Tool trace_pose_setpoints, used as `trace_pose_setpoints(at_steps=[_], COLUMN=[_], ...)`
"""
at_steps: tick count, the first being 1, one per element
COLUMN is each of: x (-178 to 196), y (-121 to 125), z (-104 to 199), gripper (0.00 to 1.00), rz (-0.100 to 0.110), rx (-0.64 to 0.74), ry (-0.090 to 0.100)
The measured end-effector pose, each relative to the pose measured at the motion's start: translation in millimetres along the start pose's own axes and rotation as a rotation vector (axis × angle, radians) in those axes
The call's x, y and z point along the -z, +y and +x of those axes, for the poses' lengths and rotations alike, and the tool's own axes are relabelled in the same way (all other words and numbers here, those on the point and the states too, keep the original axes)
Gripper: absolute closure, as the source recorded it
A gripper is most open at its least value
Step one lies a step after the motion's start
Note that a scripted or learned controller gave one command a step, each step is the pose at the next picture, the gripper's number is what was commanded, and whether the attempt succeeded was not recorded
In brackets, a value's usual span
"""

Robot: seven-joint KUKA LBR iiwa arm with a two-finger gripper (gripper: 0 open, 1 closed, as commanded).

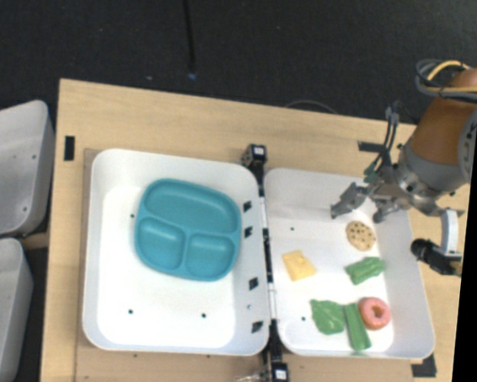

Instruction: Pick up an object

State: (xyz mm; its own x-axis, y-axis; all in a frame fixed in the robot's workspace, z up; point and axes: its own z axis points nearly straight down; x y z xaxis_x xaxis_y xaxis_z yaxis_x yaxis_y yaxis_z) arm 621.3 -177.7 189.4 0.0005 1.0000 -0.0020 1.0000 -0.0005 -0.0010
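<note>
A light wooden bench is seen from above at a slant, set against a dark, near-black floor (carpet-like texture, hard to confirm). A thin dark cable is laid across the floor toward the bench's far edge. Two pale grey panels are placed at the left, one behind the other (chairs or housings, cannot be told). Lighting is even, with soft shadows only. Small black clips are fixed on the bench top.
</note>
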Motion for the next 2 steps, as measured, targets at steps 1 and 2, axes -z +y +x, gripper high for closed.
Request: trace_pose_setpoints(at_steps=[1, 2], x=[-63.2, -88.8], y=[0.6, 1.1], z=[1.2, 0.2], gripper=[0.0, 0.0], rz=[0.003, -0.001], rx=[-0.002, -0.004], ry=[0.001, 0.0])
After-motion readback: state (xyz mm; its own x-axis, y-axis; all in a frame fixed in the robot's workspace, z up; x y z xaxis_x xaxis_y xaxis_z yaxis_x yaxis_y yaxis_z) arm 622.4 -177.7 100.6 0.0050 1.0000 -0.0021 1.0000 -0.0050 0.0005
